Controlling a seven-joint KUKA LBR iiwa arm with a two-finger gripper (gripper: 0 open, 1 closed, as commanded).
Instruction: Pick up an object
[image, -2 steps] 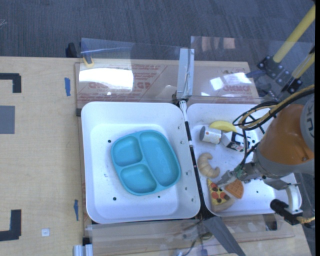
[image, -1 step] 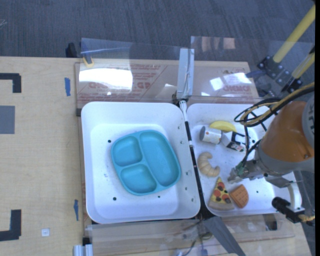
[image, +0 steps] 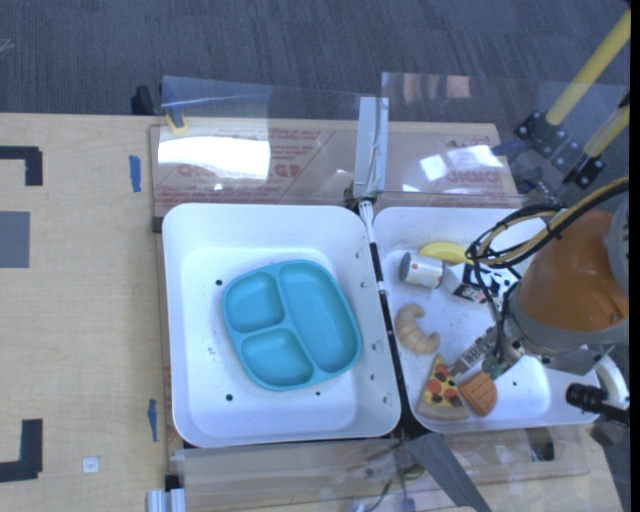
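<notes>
I am down in the right bin (image: 520, 400), low over its near end, where a toy pizza slice (image: 440, 390) lies flat against the front wall with an orange-brown toy waffle (image: 479, 395) touching its right side. My gripper (image: 482, 358) hangs just above those two, its tip close to the waffle's top edge — whether it touches either one I cannot tell, and whether my jaws are apart or together I cannot tell either.

Just up from the pizza slice sits a pale croissant (image: 416, 329), curled, apart from both. Farther back a small white cup (image: 422, 270) lies on its side, and a yellow banana (image: 444, 252) rests beside it near the far wall — my black cables cross over its right end.

Across the divider, the left bin (image: 200, 240) holds a light blue divided plate (image: 290, 322) with three compartments, turned at a slant, well apart from me.
</notes>
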